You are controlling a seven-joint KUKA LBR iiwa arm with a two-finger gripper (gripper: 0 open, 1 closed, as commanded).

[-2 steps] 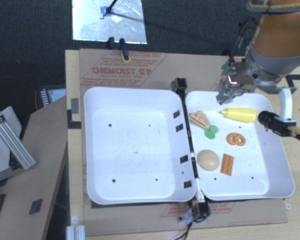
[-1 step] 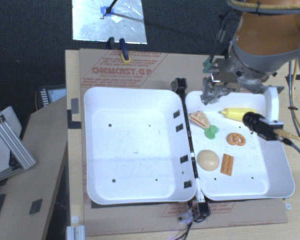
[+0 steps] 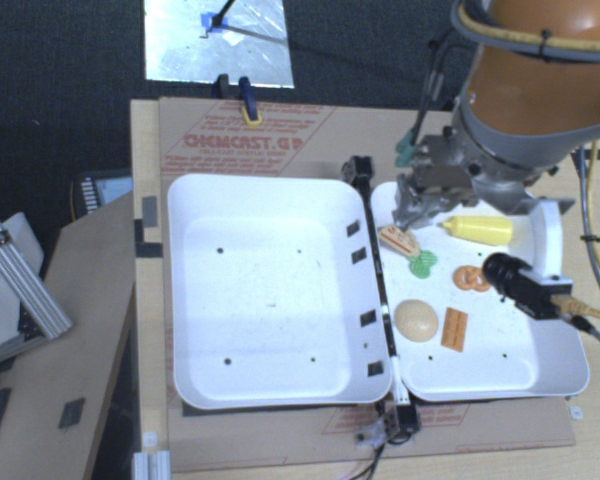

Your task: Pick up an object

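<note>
The robot's jaws [image 3: 412, 213], open or shut one cannot tell, hang at the upper left of the right white bin [image 3: 555, 363], with the tan and orange wedge-shaped toy [image 3: 397, 239] lying slantwise just below them.

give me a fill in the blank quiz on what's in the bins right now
1. The yellow bottle lies in the ____ bin as the camera sees it.
2. The orange pretzel lies just ____ the yellow bottle in the picture.
3. The tan bun sits right beside the flat ____ wafer.
4. The end effector hovers over the slice of ____.

Missing words: right; below; orange; pizza
</note>
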